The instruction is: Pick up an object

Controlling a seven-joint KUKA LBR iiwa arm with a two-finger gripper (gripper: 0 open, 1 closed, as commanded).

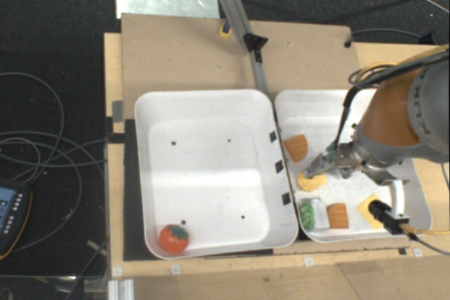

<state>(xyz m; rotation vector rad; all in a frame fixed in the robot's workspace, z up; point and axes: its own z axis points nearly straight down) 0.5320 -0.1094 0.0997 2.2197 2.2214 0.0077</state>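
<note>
Hand (314, 166) hangs low in the right-hand white plastic bin (309, 105), tipped down onto a pale yellow, flat food-like piece (312, 182) just beneath it, seemingly the chosen target; whether it is clenched or released, I cannot tell. An orange wedge (296, 147) sits just beyond, and a red tomato-like ball (173, 238) lies well apart in the other bin.
</note>
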